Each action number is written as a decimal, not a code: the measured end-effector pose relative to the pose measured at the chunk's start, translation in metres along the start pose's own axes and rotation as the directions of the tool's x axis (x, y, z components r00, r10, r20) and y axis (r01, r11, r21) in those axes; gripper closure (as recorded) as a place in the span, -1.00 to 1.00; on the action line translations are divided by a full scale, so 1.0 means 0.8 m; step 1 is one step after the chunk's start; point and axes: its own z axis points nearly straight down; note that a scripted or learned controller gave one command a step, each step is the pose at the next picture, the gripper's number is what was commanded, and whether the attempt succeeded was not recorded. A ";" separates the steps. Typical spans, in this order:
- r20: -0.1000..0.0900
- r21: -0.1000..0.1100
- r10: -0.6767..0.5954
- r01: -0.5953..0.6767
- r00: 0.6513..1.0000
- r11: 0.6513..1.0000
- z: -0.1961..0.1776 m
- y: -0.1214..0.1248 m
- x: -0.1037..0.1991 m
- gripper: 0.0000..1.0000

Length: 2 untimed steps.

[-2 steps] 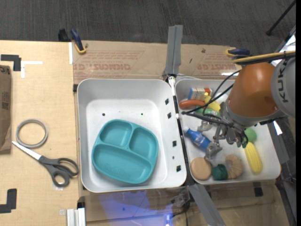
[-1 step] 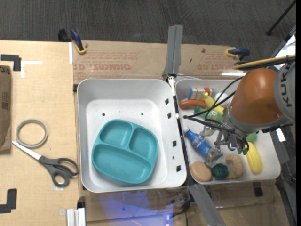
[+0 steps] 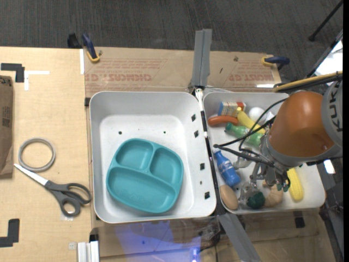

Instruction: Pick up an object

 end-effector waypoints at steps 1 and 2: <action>-0.001 0.000 -0.168 0.168 0.986 0.986 0.001 -0.005 0.015 -1.00; 0.001 0.001 -0.200 0.200 0.980 0.980 0.000 -0.004 0.009 -1.00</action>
